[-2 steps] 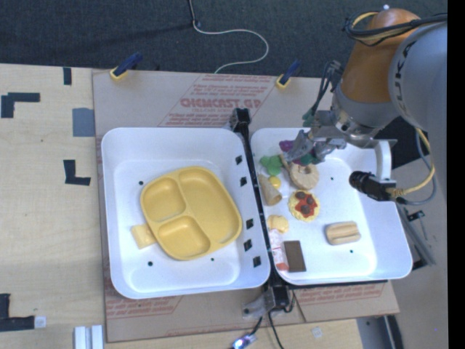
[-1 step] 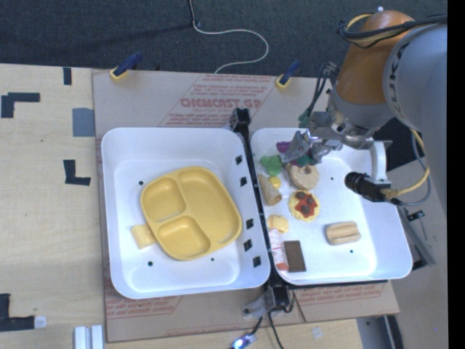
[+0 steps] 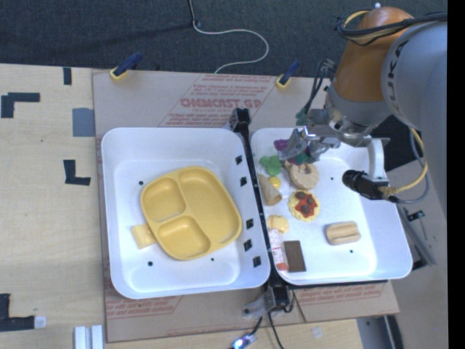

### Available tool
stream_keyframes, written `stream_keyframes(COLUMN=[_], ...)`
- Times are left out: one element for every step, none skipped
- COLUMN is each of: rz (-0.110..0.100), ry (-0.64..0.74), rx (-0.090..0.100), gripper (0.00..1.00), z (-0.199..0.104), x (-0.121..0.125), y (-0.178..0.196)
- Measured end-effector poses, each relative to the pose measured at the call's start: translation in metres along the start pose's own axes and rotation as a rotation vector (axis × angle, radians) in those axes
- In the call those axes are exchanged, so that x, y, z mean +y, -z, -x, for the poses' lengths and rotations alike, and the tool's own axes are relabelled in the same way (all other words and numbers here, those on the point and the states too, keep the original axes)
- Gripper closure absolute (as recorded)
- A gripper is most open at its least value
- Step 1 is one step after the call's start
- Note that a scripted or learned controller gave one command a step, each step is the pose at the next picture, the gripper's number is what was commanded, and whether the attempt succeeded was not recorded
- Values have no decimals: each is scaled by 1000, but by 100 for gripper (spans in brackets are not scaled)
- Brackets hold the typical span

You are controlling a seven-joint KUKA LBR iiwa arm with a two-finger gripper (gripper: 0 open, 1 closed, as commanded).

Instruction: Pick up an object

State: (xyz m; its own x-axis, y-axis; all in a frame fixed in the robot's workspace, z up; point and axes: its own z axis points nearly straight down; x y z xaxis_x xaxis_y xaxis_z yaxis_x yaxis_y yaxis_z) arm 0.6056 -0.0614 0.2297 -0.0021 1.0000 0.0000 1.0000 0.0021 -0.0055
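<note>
My gripper (image 3: 300, 150) hangs over the upper left part of the right bin (image 3: 385, 262), just above a round beige toy food piece (image 3: 303, 176) and beside a green leafy piece (image 3: 271, 164). Below them lie a small pizza-like disc with red bits (image 3: 304, 206), a tan bread roll (image 3: 341, 233), a brown chocolate bar (image 3: 293, 255), a pale cone-shaped piece (image 3: 271, 190) and a small yellow piece (image 3: 277, 224). Nothing visibly sits between the fingers.
The left bin (image 3: 120, 151) holds a yellow divided plate (image 3: 190, 212) and a small yellow wedge (image 3: 142, 235) at its lower left. The arm's grey body and orange band (image 3: 370, 49) reach in from the upper right. A black divider (image 3: 251, 195) runs between the bins.
</note>
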Motion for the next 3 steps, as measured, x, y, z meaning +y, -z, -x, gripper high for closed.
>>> stream_keyframes(rz=[-1,0,1], ry=[-1,0,-1], rx=[-1,-1,0], gripper=[100,100,100], z=[5,-7,9], x=[8,8,3], y=[-18,-15,-3])
